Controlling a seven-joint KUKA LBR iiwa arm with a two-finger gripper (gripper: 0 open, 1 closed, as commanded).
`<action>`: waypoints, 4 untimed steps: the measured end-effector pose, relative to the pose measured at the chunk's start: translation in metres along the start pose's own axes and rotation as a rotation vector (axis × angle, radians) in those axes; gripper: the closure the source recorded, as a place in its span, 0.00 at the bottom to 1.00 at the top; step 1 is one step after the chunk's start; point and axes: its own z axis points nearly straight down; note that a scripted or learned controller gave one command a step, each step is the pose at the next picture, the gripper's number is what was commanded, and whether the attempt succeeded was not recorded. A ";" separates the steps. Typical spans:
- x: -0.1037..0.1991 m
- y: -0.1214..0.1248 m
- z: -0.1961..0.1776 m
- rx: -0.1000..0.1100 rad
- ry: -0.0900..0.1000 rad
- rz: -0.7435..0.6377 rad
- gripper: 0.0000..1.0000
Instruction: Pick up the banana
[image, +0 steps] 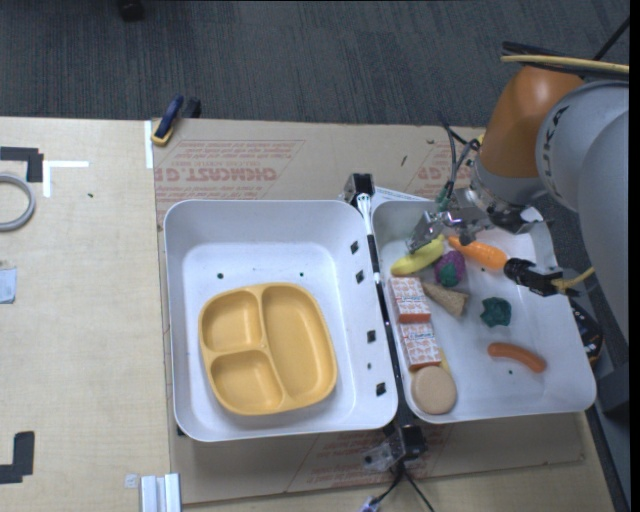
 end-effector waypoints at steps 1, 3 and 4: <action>0.000 0.000 -0.010 -0.001 -0.001 0.001 1.00; 0.011 -0.018 0.025 -0.001 0.000 -0.138 0.00; 0.010 -0.018 0.015 -0.002 -0.001 -0.136 1.00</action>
